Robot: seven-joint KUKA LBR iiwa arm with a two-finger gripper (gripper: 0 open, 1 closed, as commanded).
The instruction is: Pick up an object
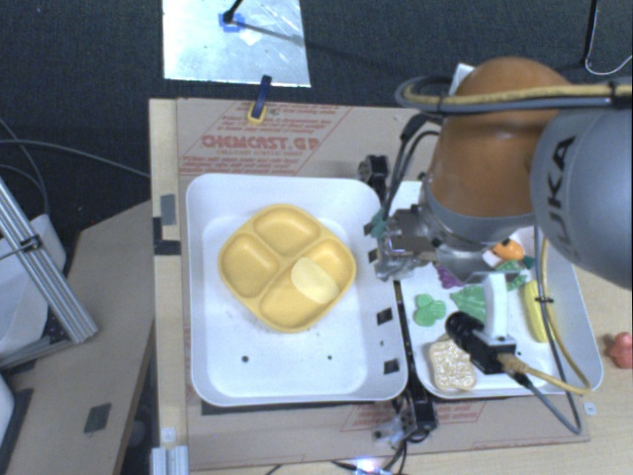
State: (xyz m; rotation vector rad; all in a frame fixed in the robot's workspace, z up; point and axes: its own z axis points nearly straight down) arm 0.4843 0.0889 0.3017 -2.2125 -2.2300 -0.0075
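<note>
The grey arm [514, 166] with its orange band reaches in from the right and hangs over the right bin [584, 364], covering its upper half. The gripper [404, 245] shows as a metal block at the bin's left rim, close to the divider between the bins. Below the arm lie toy foods: a green leafy piece [429, 312], a tan waffle-like cracker [451, 364], a yellow banana [535, 310], a purple piece [451, 279] and an orange piece [508, 250]. None of them is seen in the gripper.
The left bin [227, 364] holds a yellow divided plate [265, 255] with a pale yellow slice [315, 281] in its right compartment. A black connector and cable [485, 349] lie across the right bin. A red item [621, 348] sits outside at the far right.
</note>
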